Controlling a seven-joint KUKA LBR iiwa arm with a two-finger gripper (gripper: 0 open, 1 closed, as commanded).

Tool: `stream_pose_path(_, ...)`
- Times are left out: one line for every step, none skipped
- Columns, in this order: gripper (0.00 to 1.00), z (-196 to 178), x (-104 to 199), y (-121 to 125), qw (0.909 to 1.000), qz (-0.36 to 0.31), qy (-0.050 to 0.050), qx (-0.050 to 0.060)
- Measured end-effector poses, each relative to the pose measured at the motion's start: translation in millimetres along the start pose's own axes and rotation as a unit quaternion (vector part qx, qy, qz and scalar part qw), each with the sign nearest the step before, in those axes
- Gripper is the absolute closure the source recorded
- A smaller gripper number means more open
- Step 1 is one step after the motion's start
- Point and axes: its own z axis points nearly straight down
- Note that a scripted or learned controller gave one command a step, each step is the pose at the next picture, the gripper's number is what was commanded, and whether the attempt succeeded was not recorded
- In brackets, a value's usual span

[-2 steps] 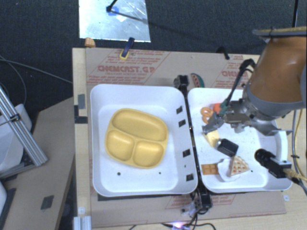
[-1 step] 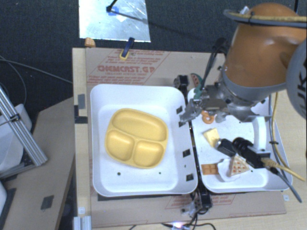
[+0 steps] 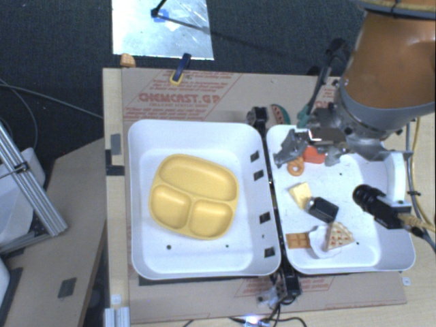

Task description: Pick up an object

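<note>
Orange ring (image 3: 296,167) lies at ten o'clock in our right bin (image 3: 395,254), just beside our gripper (image 3: 291,148); we judge approach underway; next, descend squarely over it.

Robotics lab or test cell, not a home or kitchen. Evidence: large grey industrial arm with orange band (image 3: 395,46) reaching in from the right over two shallow white plastic bins (image 3: 139,182) set side by side on a flat printed brown cardboard sheet (image 3: 184,95). Loose black cables (image 3: 20,94) run across dark grey carpet floor (image 3: 54,33). Silver aluminium extrusion framing (image 3: 30,189) stands at left edge. Shiny square metal plate (image 3: 163,18) lies on the floor beyond the bench. Bin contents are toy props: yellow plastic three-compartment tray (image 3: 194,196), small toy food pieces (image 3: 337,237).
</note>
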Motion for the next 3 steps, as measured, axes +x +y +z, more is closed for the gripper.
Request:
stream_pose_path(1.0,-9.7,0.5,0.8,1.0,-0.004,0.0,-0.001)
stream_pose_path(1.0,38.2,18.6,42.2,1.0,-0.003,0.0,0.002)
stream_pose_path(1.0,88.4,69.1,49.3,1.0,-0.003,0.0,0.003)
